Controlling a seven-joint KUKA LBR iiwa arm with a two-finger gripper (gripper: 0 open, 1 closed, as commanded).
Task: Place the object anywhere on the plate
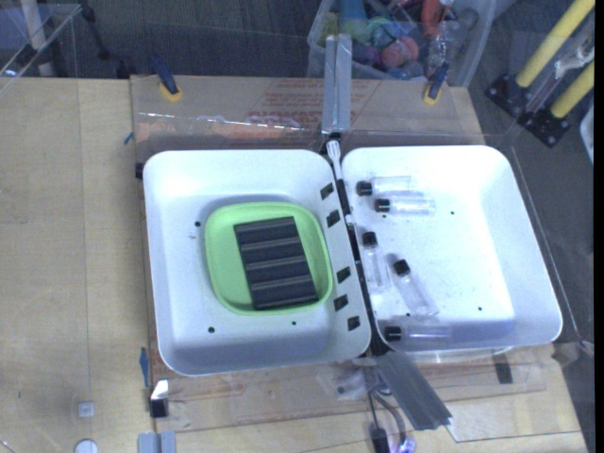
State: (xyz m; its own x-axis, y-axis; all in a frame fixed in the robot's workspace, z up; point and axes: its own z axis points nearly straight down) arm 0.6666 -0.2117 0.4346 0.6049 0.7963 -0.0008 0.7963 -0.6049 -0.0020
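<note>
A light green square plate (220, 253) lies in the middle of the left white bin (175, 206). On the plate rests a black ribbed rectangular block (276, 262), lying flat and covering most of the plate's centre. In the right white bin (491, 243) lie several small clear vials with black caps: two near the back left (382, 186) (404, 204), one by the divider (371, 253), one in the middle (411, 286) and one at the front edge (415, 331).
A metal post (337, 83) stands at the back where the bins meet, with black clips along the divider (340, 253). A clear box of colourful toys (406, 17) sits behind the bench. Yellow poles (562, 22) lean at the back right. Blue clamps (168, 86) hold the back board.
</note>
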